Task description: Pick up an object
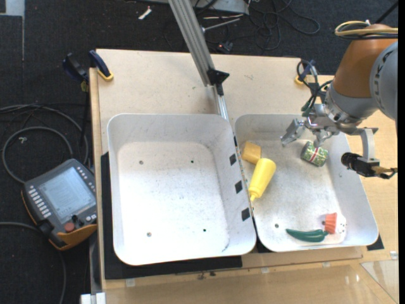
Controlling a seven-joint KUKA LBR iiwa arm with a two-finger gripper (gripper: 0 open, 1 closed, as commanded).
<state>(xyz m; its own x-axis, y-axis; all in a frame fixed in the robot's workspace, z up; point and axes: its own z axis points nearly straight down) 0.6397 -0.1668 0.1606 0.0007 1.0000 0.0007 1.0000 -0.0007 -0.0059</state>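
Green pepper point(306, 235) foremost; no legible labels.

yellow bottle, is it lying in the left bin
No, the yellow bottle lies in the right bin, close to the divider between the bins.

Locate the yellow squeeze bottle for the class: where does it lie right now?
The yellow squeeze bottle lies in the right bin, near its left wall, just below a small yellow block and left of the green can.
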